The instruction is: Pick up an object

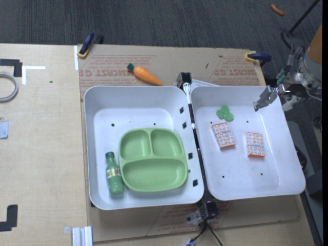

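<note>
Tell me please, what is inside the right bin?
Inside the right bin lie two small printed boxes side by side and apart, and a small green piece behind them. The gripper hangs over the bin's far right corner, hiding that bit of floor.

Arm came in from the right edge of the view, only its end section visible. Grey wrist body sat at the upper right, with a tan/orange patch above it at the frame edge. Thin cables ran along its upper left side, with a small green fitting there. The gripper stuck out to the left and slightly downward from the wrist, at a slant. Its metal fingers were small and dark-grey in this view; gap between them too small to judge. Nothing seen between them.
</note>
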Robot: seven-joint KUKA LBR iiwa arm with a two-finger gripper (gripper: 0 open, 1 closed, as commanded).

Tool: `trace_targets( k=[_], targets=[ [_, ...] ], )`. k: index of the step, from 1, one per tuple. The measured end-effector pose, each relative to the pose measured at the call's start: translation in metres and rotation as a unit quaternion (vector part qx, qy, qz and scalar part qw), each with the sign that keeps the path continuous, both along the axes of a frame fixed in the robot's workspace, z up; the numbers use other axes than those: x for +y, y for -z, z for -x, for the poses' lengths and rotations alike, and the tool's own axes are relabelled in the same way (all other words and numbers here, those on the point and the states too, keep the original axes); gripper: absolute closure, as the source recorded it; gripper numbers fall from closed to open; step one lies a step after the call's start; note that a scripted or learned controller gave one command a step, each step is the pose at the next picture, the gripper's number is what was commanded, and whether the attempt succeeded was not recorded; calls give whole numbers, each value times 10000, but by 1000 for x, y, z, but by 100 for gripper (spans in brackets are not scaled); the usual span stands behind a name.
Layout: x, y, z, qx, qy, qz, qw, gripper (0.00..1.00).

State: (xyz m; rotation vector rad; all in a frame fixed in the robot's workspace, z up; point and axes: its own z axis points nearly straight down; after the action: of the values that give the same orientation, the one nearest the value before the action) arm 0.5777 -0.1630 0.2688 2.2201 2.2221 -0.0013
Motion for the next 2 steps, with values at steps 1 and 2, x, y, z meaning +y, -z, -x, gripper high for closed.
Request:
trace_targets(
  k=[1,2],
  targets=[
    [7,139,41,0,-1260,-5,9920,0],
    [24,176,29,-2,-3009,-4,9537,0]
  ],
)
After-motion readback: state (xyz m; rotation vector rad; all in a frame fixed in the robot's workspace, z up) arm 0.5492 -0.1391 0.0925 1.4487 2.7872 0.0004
